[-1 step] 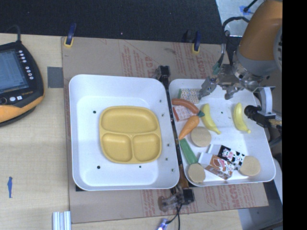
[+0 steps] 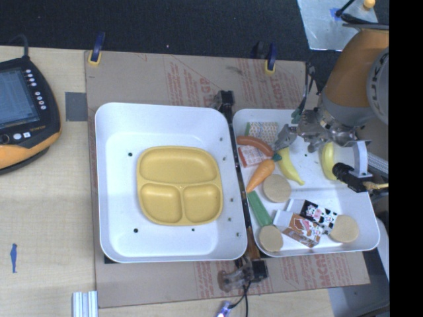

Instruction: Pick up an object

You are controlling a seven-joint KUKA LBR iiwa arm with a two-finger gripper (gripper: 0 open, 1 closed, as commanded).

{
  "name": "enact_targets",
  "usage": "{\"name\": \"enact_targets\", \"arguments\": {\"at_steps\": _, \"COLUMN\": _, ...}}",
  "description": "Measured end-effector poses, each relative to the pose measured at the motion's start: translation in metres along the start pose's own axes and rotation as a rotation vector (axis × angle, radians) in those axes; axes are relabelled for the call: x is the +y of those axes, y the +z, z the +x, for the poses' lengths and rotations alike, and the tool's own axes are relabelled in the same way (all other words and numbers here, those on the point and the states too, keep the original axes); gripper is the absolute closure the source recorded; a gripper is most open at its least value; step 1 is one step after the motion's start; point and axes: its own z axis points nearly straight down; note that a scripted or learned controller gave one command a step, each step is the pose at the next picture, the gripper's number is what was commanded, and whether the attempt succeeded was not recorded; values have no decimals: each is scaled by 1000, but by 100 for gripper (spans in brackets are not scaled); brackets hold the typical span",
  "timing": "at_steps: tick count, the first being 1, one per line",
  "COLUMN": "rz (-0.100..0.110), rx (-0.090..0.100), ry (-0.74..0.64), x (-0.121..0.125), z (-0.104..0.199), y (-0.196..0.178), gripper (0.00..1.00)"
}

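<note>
While the metal two-finger gripper (image 2: 289, 137) hangs over the right white bin (image 2: 370, 240), finger state cannot be told. Bin holds three round tan discs (image 2: 277, 189), two yellow bananas (image 2: 289, 167), one orange carrot (image 2: 260, 174). Yellow three-compartment tray (image 2: 180, 183) sits in the left white bin (image 2: 112, 177).

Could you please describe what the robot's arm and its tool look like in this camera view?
The arm is a bulky rounded body with a broad orange band above the wrist and a grey section at the right edge. Below it sits the tool, a compact metallic grey assembly with dark parts. Thin dark cables run down beside the wrist. A black piece with a white curved bracket juts out lower right.
</note>
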Motion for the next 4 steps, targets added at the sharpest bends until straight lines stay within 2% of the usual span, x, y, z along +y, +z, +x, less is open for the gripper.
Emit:
{"name": "enact_targets", "arguments": {"at_steps": 1, "rz": -4, "rx": -1, "ry": -1, "x": 25, "z": 1, "y": 47, "gripper": 0}}
{"name": "enact_targets", "arguments": {"at_steps": 2, "rz": -15, "rx": -1, "ry": -1, "x": 15, "z": -4, "y": 53, "gripper": 0}}
{"name": "enact_targets", "arguments": {"at_steps": 3, "rz": -13, "rx": -1, "ry": -2, "x": 15, "z": -4, "y": 43, "gripper": 100}}
{"name": "enact_targets", "arguments": {"at_steps": 4, "rz": -9, "rx": -2, "ry": 2, "x": -11, "z": 9, "y": 56, "gripper": 100}}
